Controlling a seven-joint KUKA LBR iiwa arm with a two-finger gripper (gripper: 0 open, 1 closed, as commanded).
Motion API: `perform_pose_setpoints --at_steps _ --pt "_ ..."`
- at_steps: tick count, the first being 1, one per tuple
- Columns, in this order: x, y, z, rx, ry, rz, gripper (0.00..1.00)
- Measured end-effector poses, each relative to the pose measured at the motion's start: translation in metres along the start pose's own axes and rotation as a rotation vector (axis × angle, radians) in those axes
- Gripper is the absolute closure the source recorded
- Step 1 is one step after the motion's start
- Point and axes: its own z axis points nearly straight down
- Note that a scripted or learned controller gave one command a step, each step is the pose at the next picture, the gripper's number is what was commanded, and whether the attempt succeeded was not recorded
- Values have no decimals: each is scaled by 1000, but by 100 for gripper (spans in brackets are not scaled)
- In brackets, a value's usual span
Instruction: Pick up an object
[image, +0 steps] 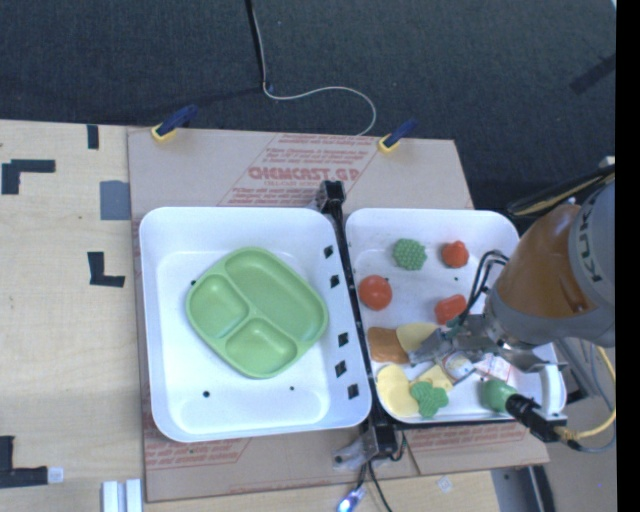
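The counter (60, 300) carries two white bins side by side. The left bin (175, 300) holds a green divided plate (257, 311). The right bin (430, 225) holds small toy foods: a green broccoli piece (409, 254), a red tomato (375, 291), a brown bread piece (386, 344). The arm (545, 280) reaches in low over the right bin, its gripper (440, 350) just above a pale yellow piece (415, 332); whether it grasps anything cannot be told.
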Motion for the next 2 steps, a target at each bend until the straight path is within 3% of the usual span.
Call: perform_pose_setpoints --at_steps 1,2 --pt "-2 2 9 -8 -5 1 0" --pt "-1 3 -1 -12 -4 -1 100"
